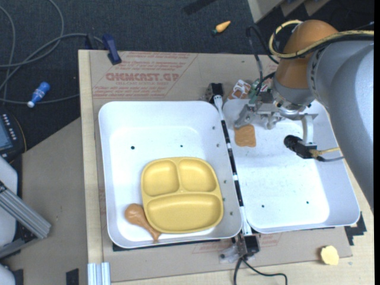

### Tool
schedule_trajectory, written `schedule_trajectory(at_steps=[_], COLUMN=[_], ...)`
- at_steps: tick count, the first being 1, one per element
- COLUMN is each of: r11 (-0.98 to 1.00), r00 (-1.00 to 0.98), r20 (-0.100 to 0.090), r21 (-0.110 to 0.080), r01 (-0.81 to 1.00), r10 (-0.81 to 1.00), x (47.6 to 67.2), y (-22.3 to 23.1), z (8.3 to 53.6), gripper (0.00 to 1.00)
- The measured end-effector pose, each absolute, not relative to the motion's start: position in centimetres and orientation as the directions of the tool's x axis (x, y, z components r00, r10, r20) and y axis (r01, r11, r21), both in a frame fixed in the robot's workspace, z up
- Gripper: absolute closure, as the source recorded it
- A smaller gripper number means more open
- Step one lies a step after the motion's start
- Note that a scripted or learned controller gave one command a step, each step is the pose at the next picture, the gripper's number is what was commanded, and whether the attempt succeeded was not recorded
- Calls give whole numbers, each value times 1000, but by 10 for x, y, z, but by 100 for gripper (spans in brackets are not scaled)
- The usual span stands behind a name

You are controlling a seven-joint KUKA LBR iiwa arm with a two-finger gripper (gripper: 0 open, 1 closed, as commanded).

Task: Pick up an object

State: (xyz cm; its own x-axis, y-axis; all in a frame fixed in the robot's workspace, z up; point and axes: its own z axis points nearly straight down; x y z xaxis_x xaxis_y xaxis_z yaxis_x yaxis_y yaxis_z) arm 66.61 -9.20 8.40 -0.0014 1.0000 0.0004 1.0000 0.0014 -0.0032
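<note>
A robotics lab: white bins [113, 159] on a cardboard-topped bench [148, 70], loose cables [35, 16].

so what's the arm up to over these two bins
The grey arm reaches in over the right bin, its gripper low near the bin's far left corner, just above a small tan object that looks like a slice of toast. Nothing visibly sits between its fingers. In the left bin, a yellow divided plate and a tan toy drumstick lie untouched.

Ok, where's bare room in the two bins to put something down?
Left bin: the back strip behind the yellow tray. Right bin: the whole front half. Crowded: the right bin's back corner, with the pincer and a brown piece.
</note>
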Motion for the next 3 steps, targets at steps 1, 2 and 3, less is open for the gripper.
schedule_trajectory(at_steps=[1, 2, 3], r11=[-1, 0, 1], r00=[1, 0, -1], r20=[0, 0, 0], r21=[-2, 0, 1], r01=[1000, 1000, 1000], r10=[1000, 1000, 1000], x=[652, 652, 655], y=[-92, -96, -95], z=[85, 85, 85], gripper=[0, 0, 0])
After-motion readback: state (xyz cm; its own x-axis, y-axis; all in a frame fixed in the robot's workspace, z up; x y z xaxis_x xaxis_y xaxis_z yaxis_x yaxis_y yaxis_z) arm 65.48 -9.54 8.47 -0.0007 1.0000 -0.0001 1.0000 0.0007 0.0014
